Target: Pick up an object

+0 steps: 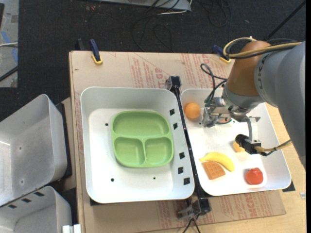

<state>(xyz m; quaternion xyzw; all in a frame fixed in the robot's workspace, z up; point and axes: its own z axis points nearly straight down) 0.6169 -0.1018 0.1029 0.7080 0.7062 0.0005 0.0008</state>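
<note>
The right bin holds a round orange near its back left corner. Towards the front lie a yellow banana, an orange-brown slice touching it, and a red tomato-like ball. A small yellow-orange piece sits mid-bin, partly hidden by a black cable fitting. My gripper hangs low over the bin floor just right of the orange, with the grey arm and its orange band above it. Nothing is seen held in it.
The left bin carries a green divided plate. A black divider rail runs between the two bins. A cable loops from the wrist across the right bin. Clamps sit at the bench's back edge.
</note>
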